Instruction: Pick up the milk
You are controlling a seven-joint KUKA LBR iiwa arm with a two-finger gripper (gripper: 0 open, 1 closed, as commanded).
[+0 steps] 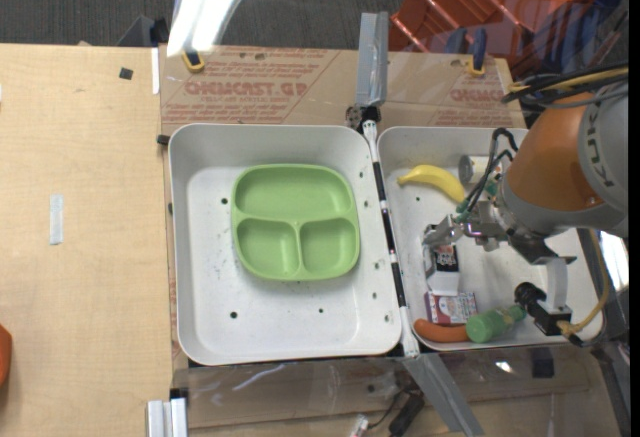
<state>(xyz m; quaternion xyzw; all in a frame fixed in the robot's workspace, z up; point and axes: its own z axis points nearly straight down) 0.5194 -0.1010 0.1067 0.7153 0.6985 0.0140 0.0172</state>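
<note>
Left bin: one green plate with three compartments, sitting mid-floor. Nothing else in it that we can see.

Right bin: one banana near the far left corner, one milk (small carton, red-and-white label) lying flat at the near edge, towards the near left corner. One hot dog sits just beside it along the near wall, and one green bottle to its right. A small grey thing at the far wall we can't identify.

Gripper hangs over the middle of the right bin, just far-side of the milk, with something dark at its tips. We can't tell if the fingers are open or closed, and we see no milk between them.

Our read: approach step, grasp not made. Next move needs a short shift towards the near edge, then straight down over the carton, keeping clear of the hot dog and the wall.
</note>
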